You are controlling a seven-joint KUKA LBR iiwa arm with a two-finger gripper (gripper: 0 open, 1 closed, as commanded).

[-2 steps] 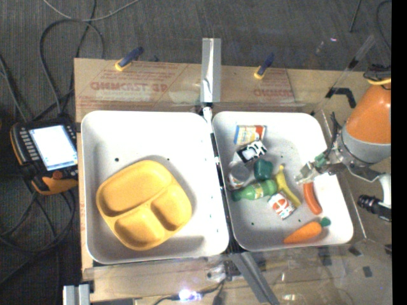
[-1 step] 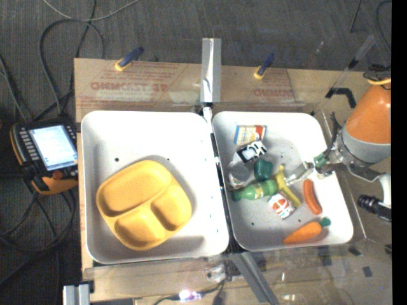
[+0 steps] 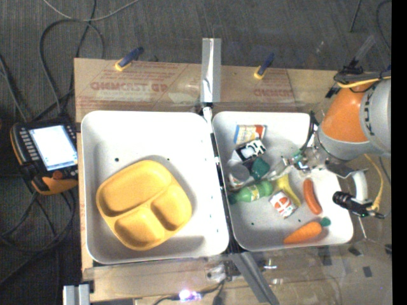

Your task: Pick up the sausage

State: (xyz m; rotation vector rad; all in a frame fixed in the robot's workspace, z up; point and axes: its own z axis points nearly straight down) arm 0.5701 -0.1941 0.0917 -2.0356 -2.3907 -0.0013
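One sausage (image 3: 311,196) lies in the right bin (image 3: 254,239), near its 3 o'clock edge, with one carrot (image 3: 305,231) at its 6 o'clock and a small red can (image 3: 283,204) at 9. The gripper (image 3: 294,162) hangs at the sausage's 11 o'clock; whether it is apart or together I cannot tell. The left bin (image 3: 108,129) holds one yellow divided plate (image 3: 144,203), open floor around it.

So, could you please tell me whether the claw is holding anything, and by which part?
Nothing is visibly held: the claw hovers over the clutter, apart from the sausage.
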